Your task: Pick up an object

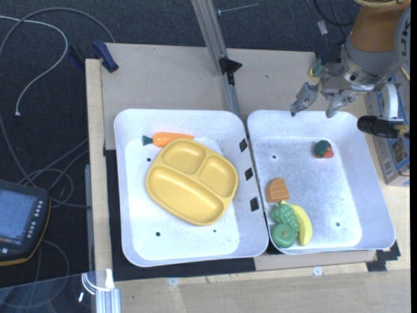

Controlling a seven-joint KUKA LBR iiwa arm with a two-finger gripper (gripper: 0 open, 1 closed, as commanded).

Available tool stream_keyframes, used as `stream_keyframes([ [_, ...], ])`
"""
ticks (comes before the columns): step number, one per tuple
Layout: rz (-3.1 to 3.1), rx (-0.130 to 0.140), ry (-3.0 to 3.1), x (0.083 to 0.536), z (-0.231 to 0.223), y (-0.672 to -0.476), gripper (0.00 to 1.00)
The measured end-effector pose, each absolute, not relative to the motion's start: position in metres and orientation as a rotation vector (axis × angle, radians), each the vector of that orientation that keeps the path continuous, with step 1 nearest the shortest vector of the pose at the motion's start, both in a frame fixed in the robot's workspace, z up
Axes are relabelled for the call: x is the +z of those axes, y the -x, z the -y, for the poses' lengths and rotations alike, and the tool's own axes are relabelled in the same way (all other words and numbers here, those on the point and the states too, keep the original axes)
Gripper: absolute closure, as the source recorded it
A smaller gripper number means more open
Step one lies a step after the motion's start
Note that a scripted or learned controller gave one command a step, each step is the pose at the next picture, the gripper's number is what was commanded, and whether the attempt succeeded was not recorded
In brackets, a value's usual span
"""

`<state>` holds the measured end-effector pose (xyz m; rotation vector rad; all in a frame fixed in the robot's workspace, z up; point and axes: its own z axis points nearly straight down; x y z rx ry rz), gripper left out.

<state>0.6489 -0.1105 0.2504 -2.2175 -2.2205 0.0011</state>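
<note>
Grey and orange, the arm point(374, 28) reaches in from the right and carries its gripper point(317, 106) above the far rim of the right bin point(365, 194). Its two fingers point(301, 103) are spread apart with only bench and bin rim showing between them; it has hold of nothing.

Closest to the gripper is a small red and green toy point(323, 149), lying below it and slightly to its right on the bin floor, apart from everything else. Further down, toward the near left corner of the same bin, sits a cluster: a tan waffle-like piece point(277, 190), then green grapes point(284, 212) just beneath it, a yellow banana point(302, 224) touching the grapes on their right, and a round green fruit point(283, 235) at the bottom, pressed against the bin wall.

Well off to the gripper's lower left, the left bin point(130, 175) holds a yellow divided plate point(191, 181) near its middle, tilted in the frame. An orange carrot point(168, 137) with a green top lies just beyond the plate's far edge, nearly touching it
</note>
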Motion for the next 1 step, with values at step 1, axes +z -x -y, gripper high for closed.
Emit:
stream_keyframes([
  [1, 2.221, 0.002, 2.217, 0.2505, 0.1106, -0.6489, 0.0],
])
